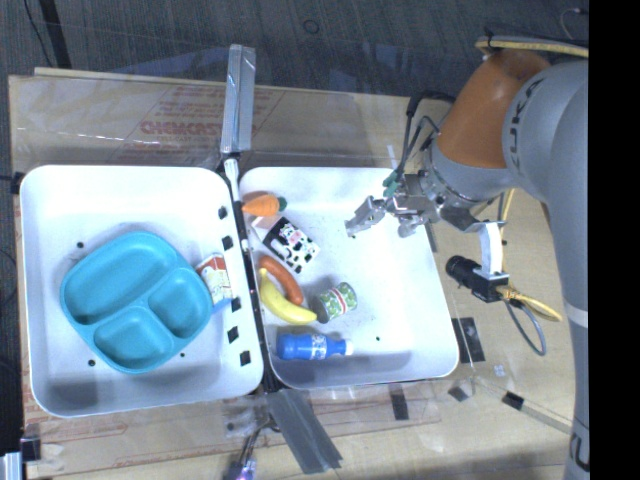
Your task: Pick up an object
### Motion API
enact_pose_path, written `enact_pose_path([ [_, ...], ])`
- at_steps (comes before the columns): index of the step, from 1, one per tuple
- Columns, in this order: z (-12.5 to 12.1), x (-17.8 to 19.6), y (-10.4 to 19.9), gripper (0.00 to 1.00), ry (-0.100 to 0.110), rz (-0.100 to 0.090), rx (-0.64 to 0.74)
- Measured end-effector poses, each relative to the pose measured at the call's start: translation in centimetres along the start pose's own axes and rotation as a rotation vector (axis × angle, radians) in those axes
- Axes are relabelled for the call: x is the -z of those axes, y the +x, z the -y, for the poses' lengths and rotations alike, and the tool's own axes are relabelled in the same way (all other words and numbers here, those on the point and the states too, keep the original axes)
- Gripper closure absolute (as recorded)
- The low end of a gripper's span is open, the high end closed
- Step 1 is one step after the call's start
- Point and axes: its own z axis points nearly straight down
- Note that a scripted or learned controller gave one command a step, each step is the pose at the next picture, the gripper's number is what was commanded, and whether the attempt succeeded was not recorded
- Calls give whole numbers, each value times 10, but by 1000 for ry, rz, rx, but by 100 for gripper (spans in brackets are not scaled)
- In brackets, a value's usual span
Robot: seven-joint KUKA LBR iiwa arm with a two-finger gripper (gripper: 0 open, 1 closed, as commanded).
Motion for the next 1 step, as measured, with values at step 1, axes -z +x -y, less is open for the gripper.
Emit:
enact_pose_path([
  [1,28,-86,73,0,1,0,49],
])
